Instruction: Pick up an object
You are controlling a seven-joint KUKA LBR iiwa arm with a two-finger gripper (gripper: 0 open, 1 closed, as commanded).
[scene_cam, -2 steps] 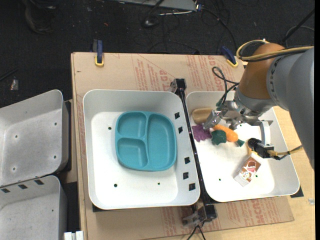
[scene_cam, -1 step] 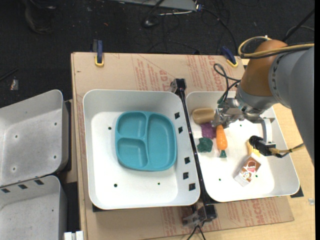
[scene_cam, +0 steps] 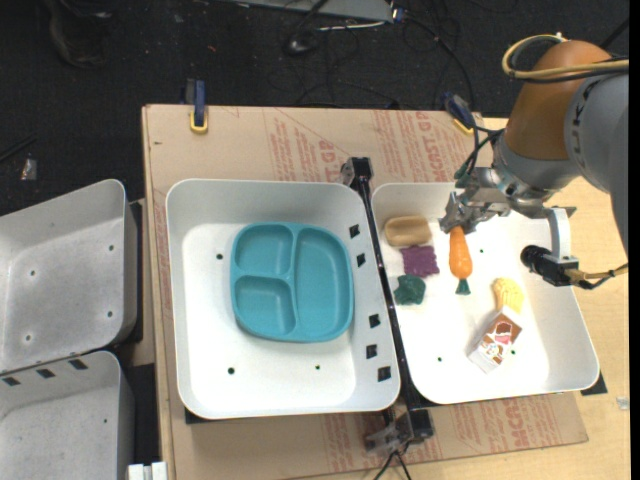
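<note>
gripper (scene_cam: 462, 219) above carrot (scene_cam: 459, 256), right bin (scene_cam: 560, 368)

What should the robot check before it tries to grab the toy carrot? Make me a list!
1. Carrot lies in the right bin, in plain sight: ok.
2. Gripper sits just above the carrot's top end: ok.
3. Fingers open or shut: cannot tell, the wrist hides them.
4. Carrot already held: cannot tell; nothing shows it between fingers.
5. Room around the carrot: not ok on one side; the purple toy and the bread-coloured toy lie close on the camera's left.
6. Other side: ok; the yellow toy and the small carton lie apart from it.
</note>
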